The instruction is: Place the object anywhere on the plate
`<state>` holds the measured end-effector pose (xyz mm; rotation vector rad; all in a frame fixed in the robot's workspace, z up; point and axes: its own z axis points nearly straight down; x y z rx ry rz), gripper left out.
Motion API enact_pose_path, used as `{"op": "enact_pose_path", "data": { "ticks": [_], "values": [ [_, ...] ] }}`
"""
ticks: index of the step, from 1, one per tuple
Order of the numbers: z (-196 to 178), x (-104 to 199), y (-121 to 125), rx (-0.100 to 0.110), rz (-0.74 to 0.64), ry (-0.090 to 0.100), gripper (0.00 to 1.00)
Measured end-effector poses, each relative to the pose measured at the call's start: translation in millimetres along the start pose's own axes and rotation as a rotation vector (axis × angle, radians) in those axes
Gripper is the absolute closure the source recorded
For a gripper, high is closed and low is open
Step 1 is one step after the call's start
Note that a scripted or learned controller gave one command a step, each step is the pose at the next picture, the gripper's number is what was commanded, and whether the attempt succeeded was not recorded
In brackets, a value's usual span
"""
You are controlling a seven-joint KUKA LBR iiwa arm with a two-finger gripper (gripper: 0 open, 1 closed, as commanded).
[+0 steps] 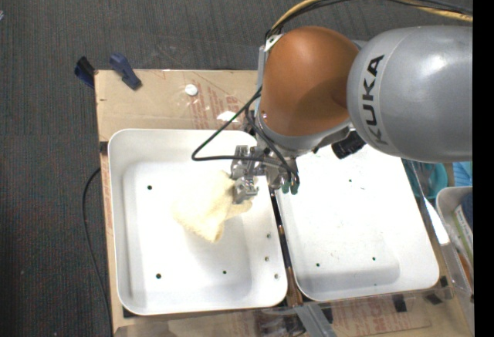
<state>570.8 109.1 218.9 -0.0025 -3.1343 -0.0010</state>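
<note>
**A:** Gripper (247, 183) first, operator: you see the metal two-finger gripper low over the left shallow white plastic bin (131, 281), close to that bin's right wall. The big grey arm with the orange-brown band (305, 85) comes in from the right and covers much of what is above the jaws.

**B:** And the jaws, are they wide or narrow?

**A:** You cannot tell this from the camera view. The metal parts there are small and mixed with black cables (220, 144), so I do not say open or closed.

**B:** Where is the object for you?

**A:** You find the pale cream, soft and crumpled piece, maybe cloth or foam, (204, 212) just left of the jaws and below them, lying on the floor of the left bin. Its upper right edge reaches up to the jaws and seems to touch them, but whether it sits between the fingers you cannot tell.

**B:** And to the other side of the jaws?

**A:** To the right of the jaws you have the second white bin (363, 251), just beside the first one. Behind the jaws lies the brown cardboard sheet (154, 100) under both bins, with a small white round cap (191, 89) on it and a blue clip (123, 69) at its far left corner, well apart from the jaws.
</note>
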Motion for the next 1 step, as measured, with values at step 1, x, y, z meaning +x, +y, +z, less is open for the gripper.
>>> {"op": "enact_pose_path", "data": {
  "ticks": [1],
  "values": [
    [-0.3, -0.2, -0.2, 0.0, 0.0, -0.001, 0.0]
  ]
}}
